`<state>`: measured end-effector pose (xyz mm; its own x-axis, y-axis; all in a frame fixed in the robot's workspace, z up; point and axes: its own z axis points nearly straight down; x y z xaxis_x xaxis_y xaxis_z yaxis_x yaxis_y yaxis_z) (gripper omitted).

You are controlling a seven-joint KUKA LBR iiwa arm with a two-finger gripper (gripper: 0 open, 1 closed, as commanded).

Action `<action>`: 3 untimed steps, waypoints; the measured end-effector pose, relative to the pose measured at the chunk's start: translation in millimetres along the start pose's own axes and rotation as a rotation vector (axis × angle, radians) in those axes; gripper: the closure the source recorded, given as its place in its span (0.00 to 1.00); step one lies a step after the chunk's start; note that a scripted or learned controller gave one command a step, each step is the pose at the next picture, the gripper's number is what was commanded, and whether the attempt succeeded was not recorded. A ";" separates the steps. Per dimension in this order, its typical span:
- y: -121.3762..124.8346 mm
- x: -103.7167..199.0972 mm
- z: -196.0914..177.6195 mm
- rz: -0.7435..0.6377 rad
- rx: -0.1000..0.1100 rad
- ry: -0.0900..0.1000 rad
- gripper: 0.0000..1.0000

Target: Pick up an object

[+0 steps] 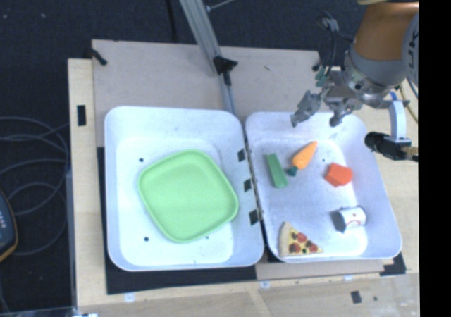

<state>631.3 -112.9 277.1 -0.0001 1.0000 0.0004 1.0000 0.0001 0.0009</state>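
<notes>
The right bin (373,238) holds an orange carrot (305,154), a green block (275,170), an orange-red block (338,175), a pizza slice (297,241) and a small white and black cylinder (349,218). My gripper (318,116) hangs over the bin's far edge, above and just beyond the carrot. Its two fingers are spread apart, open, with nothing between them.
The left bin (127,132) carries a light green square plate (187,195). A grey metal pole (199,20) slants up from between the bins at the back. Black cables lie on the floor at the left.
</notes>
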 end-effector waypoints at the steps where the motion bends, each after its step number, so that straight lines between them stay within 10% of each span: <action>1: 2.7 -0.3 42.4 0.001 0.004 -0.001 0.00; 3: 2.7 -6.5 129.0 0.001 0.004 -0.001 0.00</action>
<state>634.1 -119.3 148.1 0.0013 1.0000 -0.0007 1.0000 -0.0013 -0.0033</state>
